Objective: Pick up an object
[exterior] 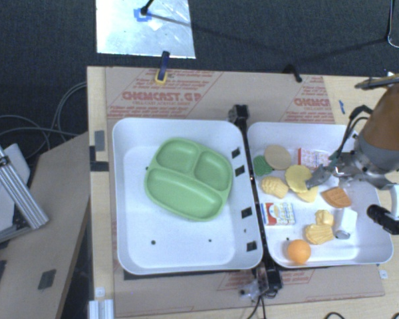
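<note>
The right bin holds several small food items. Among them are a tan round biscuit, a red and white packet, a yellow piece, a yellow pastry, a brown bread slice, a printed packet, a yellow lump, an orange and a grey cylinder. My gripper is low in this bin, at the right edge of the yellow piece and just above the bread slice. What lies under its tip is hidden.
The left bin holds a green divided plate. A black clip strip runs between the bins. The grey and orange arm covers the right bin's far right corner. A foil sheet lies beyond the bench.
</note>
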Available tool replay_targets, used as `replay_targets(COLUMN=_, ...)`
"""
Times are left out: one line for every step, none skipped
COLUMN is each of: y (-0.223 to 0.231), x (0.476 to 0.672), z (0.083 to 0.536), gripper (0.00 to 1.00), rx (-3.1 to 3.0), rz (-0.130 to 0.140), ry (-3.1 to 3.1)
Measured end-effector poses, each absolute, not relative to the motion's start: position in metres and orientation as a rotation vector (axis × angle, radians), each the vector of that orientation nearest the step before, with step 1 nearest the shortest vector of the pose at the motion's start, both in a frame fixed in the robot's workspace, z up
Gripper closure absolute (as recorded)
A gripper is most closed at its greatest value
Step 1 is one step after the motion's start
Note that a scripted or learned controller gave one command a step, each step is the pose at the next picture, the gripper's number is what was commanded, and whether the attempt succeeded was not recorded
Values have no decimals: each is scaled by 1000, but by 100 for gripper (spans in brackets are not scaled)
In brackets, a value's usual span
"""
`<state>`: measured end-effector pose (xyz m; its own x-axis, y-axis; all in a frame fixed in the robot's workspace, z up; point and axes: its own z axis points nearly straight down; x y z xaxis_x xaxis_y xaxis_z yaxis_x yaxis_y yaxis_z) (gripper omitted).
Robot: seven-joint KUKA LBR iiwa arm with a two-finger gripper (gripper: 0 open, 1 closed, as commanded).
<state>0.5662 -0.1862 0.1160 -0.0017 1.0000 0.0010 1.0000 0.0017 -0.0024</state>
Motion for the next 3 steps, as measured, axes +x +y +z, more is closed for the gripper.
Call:
replay_targets(y=-187, x=572, z=91, gripper=0, rx=-2232, rz=-14, ry=-2237)
replay_targets(y=-186, x=569, z=97, gripper=100, rx=-2226, rz=-8, ry=-2229)
replay_targets(y=-189, x=561, z=148, gripper=100, rx=-2225, rz=-3, ry=-2223)
